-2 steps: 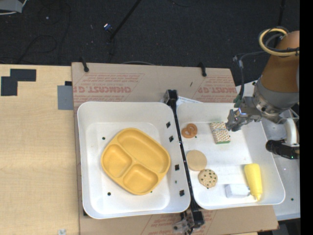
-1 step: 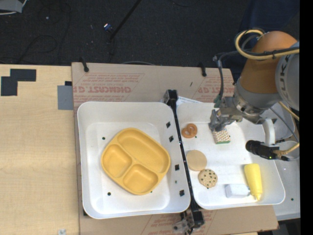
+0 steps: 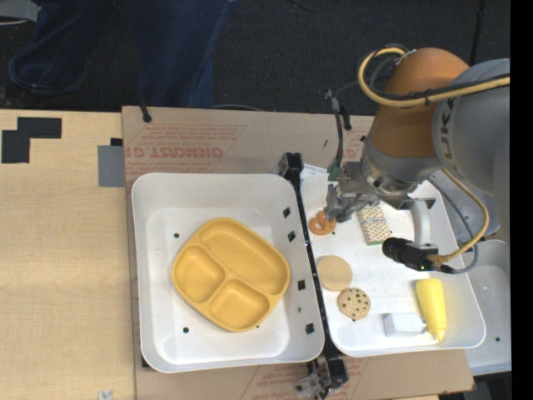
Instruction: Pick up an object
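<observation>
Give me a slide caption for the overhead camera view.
KUKA arm's tool hovers by a small orange ring in the right bin; yellow divided tray fills the left.

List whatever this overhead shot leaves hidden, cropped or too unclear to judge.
- Pincer: dark and small above the orange ring; contact with it is unreadable.
- Patterned card: its upper end is covered by the wrist.
- Right bin: its far corner lies under the arm.
- White block: too small and pale to identify.
- Arm: cropped at the right edge.
</observation>
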Robot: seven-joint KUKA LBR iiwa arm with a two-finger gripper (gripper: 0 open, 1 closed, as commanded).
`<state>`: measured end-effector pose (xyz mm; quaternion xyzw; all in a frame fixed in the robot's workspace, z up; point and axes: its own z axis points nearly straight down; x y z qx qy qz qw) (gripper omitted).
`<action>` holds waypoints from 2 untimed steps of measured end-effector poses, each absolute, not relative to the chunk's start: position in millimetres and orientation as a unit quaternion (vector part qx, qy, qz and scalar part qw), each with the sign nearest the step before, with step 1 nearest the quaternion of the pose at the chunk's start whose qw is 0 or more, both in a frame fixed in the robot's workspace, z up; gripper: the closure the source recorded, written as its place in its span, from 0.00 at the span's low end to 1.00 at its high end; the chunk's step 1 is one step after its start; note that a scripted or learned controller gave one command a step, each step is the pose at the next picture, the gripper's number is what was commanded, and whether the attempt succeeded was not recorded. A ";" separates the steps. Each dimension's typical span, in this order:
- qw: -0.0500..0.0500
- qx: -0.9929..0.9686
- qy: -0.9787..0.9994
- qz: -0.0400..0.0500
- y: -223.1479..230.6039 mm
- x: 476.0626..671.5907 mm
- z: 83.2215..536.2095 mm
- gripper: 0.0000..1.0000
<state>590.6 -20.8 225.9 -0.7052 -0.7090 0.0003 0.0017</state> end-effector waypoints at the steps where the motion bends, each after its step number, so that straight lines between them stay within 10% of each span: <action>1: 0.001 -0.706 -0.709 0.001 30.8 593.4 235.0 1.00; 2: 0.001 -0.705 -0.709 0.000 83.7 611.5 227.7 1.00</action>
